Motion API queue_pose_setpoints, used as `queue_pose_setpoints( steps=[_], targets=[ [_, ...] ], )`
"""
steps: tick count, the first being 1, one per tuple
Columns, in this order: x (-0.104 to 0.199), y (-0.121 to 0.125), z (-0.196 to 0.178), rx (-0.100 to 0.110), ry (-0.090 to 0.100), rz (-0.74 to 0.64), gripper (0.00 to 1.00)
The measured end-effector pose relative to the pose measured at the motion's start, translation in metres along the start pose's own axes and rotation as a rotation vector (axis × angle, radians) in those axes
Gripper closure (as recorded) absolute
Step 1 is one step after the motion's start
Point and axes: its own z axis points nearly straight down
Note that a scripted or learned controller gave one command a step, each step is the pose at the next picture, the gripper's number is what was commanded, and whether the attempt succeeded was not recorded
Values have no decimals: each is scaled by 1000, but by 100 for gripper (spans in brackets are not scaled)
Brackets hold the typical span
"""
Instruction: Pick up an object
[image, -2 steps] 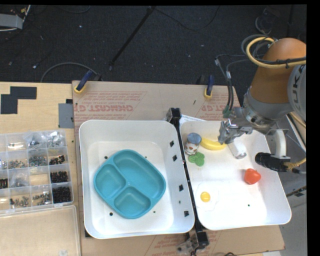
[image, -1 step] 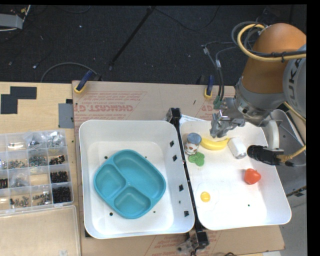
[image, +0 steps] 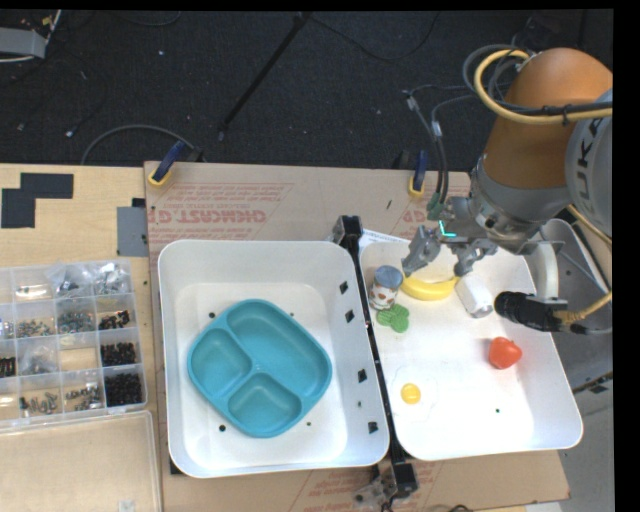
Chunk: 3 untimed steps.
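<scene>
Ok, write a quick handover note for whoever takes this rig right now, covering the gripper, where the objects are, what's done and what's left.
Gripper: jaws open, holding nothing, poised over the right white bin above the yellow banana.
Right bin also holds a small blue-capped jar, a green toy piece, a white cylinder, a red tomato-like toy and a small yellow ball.
Left white bin: teal divided plate.
Done: no pick yet. Left: grasp and lift one object.

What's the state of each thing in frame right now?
gripper: open, hovering over the banana, holding nothing.
banana: lying flat in right bin, ungrasped.
small jar: upright, beside the banana.
green piece: lying loose.
red object: resting loose.
yellow ball: resting apart.
teal divided tray: flat in left bin.
parts organizer: lid closed.
</scene>
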Motion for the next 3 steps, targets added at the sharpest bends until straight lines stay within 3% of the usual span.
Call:
queue_pose_setpoints(
  steps=[1, 2, 3],
  targets=[
    [-65, -56, 66, 6, 0, 7, 0],
    [-63, -54, 55, 3, 1, 3, 100],
    [-63, -54, 55, 3, 1, 3, 0]
  ],
)
